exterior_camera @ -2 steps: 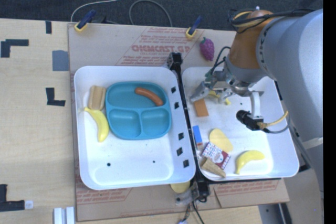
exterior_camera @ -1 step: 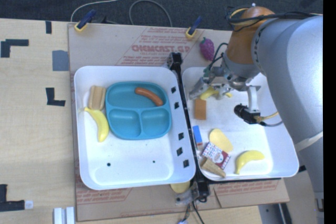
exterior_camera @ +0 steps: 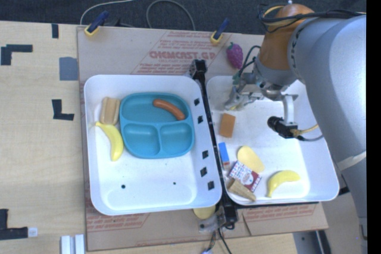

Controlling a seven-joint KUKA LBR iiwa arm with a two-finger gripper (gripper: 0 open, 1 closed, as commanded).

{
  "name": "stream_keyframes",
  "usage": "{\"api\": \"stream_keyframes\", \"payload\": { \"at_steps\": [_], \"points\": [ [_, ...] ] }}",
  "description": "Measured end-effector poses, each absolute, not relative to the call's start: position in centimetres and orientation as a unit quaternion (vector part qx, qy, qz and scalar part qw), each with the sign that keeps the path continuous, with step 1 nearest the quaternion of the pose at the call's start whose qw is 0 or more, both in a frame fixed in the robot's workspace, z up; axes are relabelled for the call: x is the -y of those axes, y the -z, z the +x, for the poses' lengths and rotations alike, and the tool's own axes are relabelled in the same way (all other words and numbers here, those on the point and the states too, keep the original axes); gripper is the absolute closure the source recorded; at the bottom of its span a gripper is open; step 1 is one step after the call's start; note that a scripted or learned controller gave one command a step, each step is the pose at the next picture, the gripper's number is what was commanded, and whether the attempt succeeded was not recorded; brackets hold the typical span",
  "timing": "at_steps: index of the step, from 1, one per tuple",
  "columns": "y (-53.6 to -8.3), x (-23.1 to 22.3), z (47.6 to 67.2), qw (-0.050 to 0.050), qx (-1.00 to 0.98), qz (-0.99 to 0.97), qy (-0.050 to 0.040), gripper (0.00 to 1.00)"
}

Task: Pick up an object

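I see my gripper (exterior_camera: 234,103) low in the right bin (exterior_camera: 318,154), far-left corner; I cannot tell its state. The nearest pick, an orange block (exterior_camera: 227,125), lies just nearer than it, slightly left, long axis running near-far

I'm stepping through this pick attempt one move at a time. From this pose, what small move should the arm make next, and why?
Probably a short shift toward the orange-brown block and then down. The end effector sits in the right bin near its far left corner, with nothing visibly between its fingers. The block lies just nearer the camera, apart from the other items, so it looks like the easiest target.
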State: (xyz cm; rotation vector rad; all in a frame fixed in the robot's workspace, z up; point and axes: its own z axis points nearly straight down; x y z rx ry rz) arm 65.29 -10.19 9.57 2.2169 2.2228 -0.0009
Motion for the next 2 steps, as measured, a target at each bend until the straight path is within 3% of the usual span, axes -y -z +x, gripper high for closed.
{"api": "stream_keyframes", "payload": {
  "at_steps": [1, 2],
  "points": [
    [-18.94, 6.61, 57.75, 0.0, -0.708, 0.706, -0.0015, 1.0],
    [-18.38, 6.79, 57.93, -0.001, -0.708, 0.707, 0.0002, 0.0]
  ]
}}
